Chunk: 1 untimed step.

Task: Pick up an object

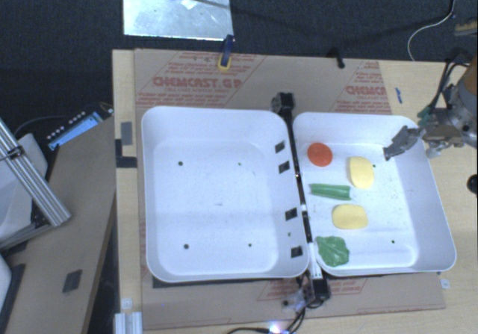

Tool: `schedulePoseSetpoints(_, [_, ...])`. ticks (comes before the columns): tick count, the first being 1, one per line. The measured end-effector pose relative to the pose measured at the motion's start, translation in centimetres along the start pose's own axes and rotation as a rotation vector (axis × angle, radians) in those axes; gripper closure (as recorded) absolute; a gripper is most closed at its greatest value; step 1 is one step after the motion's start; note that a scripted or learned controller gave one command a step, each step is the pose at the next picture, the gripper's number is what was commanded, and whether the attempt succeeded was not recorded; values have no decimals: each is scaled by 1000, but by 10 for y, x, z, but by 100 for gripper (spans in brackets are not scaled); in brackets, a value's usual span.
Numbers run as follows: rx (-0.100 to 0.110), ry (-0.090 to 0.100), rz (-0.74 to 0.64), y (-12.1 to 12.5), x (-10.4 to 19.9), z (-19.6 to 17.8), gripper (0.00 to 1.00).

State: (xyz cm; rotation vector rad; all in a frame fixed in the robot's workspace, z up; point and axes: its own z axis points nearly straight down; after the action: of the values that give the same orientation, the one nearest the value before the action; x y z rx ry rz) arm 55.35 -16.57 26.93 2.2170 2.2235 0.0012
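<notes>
— Where are the objects?
— In the right bin (429, 198): orange disc (320, 154), two yellow pieces (361, 172) (349, 216), green strip (330, 191), green lump (332, 250).
— And the gripper (396, 146)?
— Above that bin's far right corner; whether its fingers are open, I cannot tell.

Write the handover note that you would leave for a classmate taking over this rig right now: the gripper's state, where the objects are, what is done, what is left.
Gripper: above the right bin, near its upper right corner, holding nothing that can be seen.
Objects, all in the right bin's left half: orange round piece at the top, yellow piece to its right, green stick below, second yellow piece lower, green leafy piece in the bottom left corner.
Left bin: no objects in it.
Done: nothing lifted yet.
Left: lower onto one object, probably the nearest yellow piece, grip it and lift.
</notes>
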Motion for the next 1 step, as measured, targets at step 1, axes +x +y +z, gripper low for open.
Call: schedulePoseSetpoints(1, [14, 6, 0, -54, 47, 146, 0])
